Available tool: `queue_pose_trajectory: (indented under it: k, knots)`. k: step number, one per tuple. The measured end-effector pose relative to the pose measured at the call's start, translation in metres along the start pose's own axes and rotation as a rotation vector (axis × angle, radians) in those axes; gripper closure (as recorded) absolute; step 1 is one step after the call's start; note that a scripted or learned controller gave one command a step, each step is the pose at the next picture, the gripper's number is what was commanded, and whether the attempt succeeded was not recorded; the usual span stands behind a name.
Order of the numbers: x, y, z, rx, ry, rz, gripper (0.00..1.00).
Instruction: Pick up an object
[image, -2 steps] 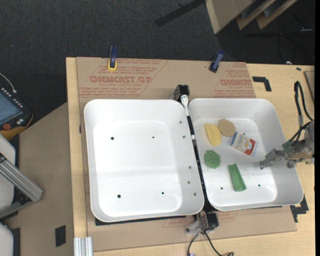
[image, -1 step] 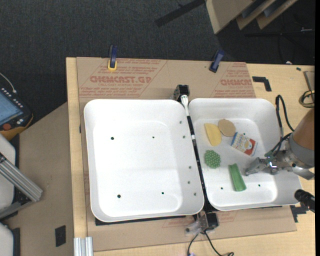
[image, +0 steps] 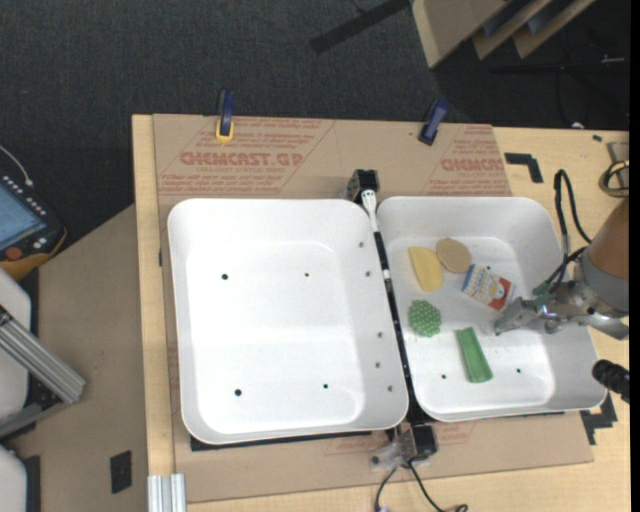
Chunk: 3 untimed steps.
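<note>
Step in hand, by my reading: approach. The gripper sits low in the right bin, right of frame centre, fingers pointing left toward the objects. Nothing lies between the fingers; whether they are spread or closed I cannot tell at this resolution.

5 candidate objects cluster in the right bin's middle:
- small carton, white with red and blue, nearest the fingertips, just up-left of them
- green block, below-left of the fingertips
- green ball, further left
- yellow piece and tan disc, touching, toward the upper centre

Next move likely calls for centring over 1 object and descending; the carton looks closest.

Room: the bin's right wall is close behind the wrist. The green block has bare floor around it. The left bin offers open floor.
</note>
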<state>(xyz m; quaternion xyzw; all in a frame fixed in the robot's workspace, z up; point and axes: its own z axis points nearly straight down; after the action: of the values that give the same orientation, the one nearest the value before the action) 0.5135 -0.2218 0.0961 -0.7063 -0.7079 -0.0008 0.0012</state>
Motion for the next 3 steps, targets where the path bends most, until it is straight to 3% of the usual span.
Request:
queue_pose_trajectory:
  k: [1, 2, 3]
  knots:
    - [0.000, 0.023, -0.003, 0.000, 0.000, 0.000, 0.00]
    - [-0.001, 0.134, -0.117, -0.021, -0.010, -0.005, 0.00]
    - [0.000, 0.086, -0.002, -0.006, -0.001, 0.000, 0.00]
